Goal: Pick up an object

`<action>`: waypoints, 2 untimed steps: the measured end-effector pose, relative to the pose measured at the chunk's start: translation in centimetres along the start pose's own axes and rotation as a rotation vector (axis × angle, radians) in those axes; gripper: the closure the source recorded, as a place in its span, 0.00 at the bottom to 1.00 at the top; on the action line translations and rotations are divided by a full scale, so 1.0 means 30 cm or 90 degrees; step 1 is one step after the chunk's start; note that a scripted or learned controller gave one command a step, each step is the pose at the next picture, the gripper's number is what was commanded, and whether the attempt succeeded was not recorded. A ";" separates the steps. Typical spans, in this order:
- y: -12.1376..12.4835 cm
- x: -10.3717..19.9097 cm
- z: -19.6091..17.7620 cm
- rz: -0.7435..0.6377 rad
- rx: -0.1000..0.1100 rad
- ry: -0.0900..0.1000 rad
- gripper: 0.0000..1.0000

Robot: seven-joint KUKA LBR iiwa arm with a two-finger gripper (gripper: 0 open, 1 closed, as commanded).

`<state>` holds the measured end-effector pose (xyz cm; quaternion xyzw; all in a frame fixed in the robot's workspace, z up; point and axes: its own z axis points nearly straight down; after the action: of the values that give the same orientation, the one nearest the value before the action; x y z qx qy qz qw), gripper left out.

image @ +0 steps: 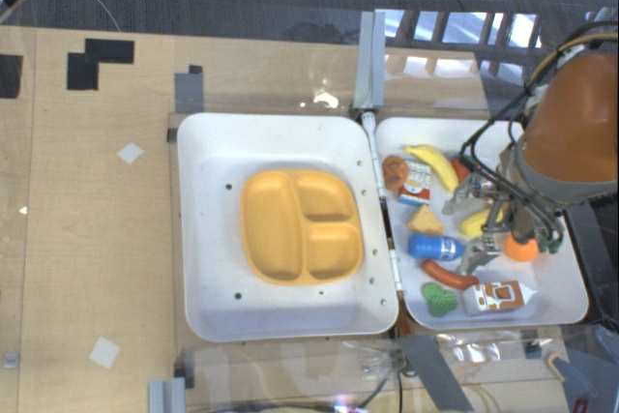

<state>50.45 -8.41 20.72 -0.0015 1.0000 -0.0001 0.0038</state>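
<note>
Gripper (481,225) hangs low over the right bin (578,297), fingers spread and gripping nothing, tips near the blue bottle (434,248) and sausage (450,276), with the banana (435,164) just above and orange ball (521,249) beside.

- Two shallow white bins: the left bin (208,208) and, touching its right side, the right bin (571,300).
- One yellow divided plate (300,227), inside the left bin.
- One banana (435,164), in the right bin.
- One blue bottle (435,248), below the banana.
- One sausage (450,276), below the banana.
- One green toy (440,301), below the banana.
- One carton (498,298), right of the green toy.
- One orange ball (522,249), lower right of the banana.
</note>
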 end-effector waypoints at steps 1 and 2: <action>-0.257 -0.106 0.392 0.171 0.001 -0.005 0.00; -0.202 -0.389 0.399 0.334 0.000 -0.003 0.00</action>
<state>62.22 -14.42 8.84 0.2578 0.9662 0.0013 0.0062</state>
